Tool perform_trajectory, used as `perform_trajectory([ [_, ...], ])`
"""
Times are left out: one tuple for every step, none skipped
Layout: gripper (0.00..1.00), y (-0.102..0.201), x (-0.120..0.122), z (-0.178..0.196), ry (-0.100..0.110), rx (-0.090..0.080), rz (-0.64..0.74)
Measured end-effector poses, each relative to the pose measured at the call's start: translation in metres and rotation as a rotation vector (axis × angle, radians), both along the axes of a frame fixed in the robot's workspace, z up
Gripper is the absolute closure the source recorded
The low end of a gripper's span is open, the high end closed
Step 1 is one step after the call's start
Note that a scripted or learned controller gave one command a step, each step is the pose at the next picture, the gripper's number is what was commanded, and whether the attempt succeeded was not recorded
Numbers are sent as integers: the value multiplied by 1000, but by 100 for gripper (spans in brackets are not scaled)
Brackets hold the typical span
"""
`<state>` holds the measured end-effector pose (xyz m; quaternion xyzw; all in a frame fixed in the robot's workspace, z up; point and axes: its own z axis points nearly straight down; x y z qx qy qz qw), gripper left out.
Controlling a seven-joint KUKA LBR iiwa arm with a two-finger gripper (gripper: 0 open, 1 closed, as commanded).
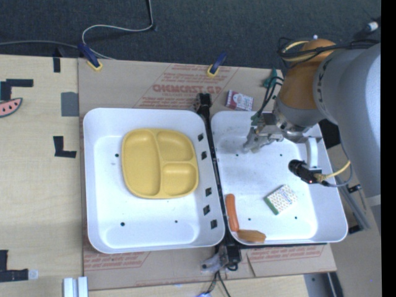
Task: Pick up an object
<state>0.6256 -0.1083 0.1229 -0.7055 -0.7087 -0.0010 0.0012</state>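
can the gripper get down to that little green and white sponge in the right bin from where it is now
Probably yes. The gripper hangs over the upper part of the right bin, and the sponge lies flat on bare floor, apart from the orange carrot and the walls. Nothing lies between them.

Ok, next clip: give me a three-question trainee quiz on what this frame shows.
1. True or false: the yellow divided plate lies in the right bin.
2. Which object lies nearest the gripper: A) small patterned box, B) orange carrot-like stick, C) yellow divided plate?
3. Fill in: the orange carrot-like stick lies along the right bin's ____ wall.

Key: 1 false; 2 A; 3 left.
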Motion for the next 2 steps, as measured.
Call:
perform_trajectory([
  [0,0,0,0,0,0,0],
  [0,13,-2,-37,-1,-5,-4],
])
